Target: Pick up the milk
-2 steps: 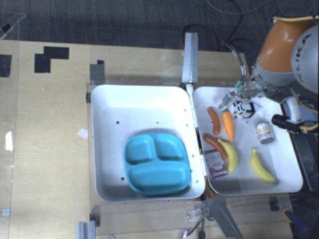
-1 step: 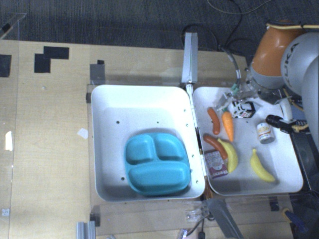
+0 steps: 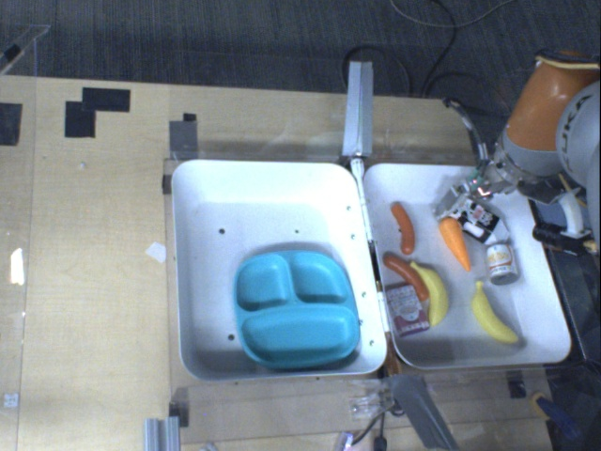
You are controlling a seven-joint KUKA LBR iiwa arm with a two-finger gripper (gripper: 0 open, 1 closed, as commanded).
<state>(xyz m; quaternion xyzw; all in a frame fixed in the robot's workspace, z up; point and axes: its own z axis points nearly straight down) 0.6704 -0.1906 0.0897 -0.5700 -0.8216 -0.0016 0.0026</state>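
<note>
1. No label or writing can be read: print on the small can (image 3: 500, 261) and on the dark red packet (image 3: 407, 309) is too blurred.
2. The milk (image 3: 482, 222) looks like a small black-and-white carton, lying tilted in the upper right of the right bin (image 3: 554, 346), just beside the carrot (image 3: 455, 242).
3. The gripper (image 3: 467, 200) sits right at the carton's upper left edge; whether it is open or closed, or touching the carton, cannot be told.
4. The left bin (image 3: 197, 252) holds a blue divided plate (image 3: 296, 308).
</note>
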